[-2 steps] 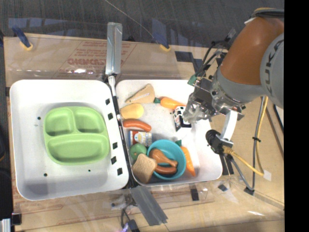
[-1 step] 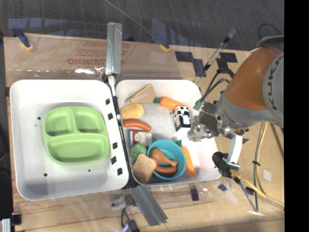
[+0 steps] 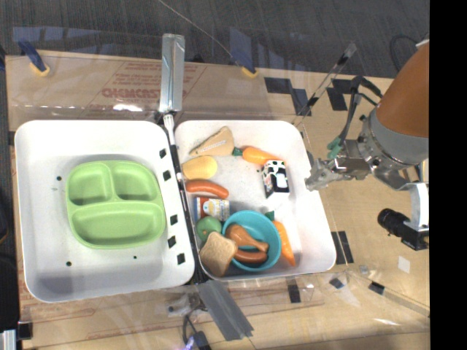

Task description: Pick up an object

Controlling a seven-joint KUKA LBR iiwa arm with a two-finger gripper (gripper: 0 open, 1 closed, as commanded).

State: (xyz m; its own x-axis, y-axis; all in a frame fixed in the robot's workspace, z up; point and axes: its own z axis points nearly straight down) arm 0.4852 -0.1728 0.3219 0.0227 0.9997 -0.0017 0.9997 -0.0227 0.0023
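The right bin (image 3: 310,217) holds several toy foods: a sandwich wedge (image 3: 211,143), an orange carrot (image 3: 255,154), a black-and-white block (image 3: 275,178), a yellow bun (image 3: 200,168), a red sausage (image 3: 207,189) and a small bottle (image 3: 215,208). A blue bowl (image 3: 261,225) with a sausage in it sits at the bin's front, with a bread slice (image 3: 217,252) and a second carrot (image 3: 286,243) beside it. My gripper (image 3: 319,173) hangs over the bin's right rim, apart from all the items, to the right of the black-and-white block.
The left bin (image 3: 36,254) carries a green divided plate (image 3: 115,201). A metal bar (image 3: 172,79) stands behind the divider between the bins. The arm's grey body and orange band (image 3: 408,100) fill the right side, with cables over the bench.
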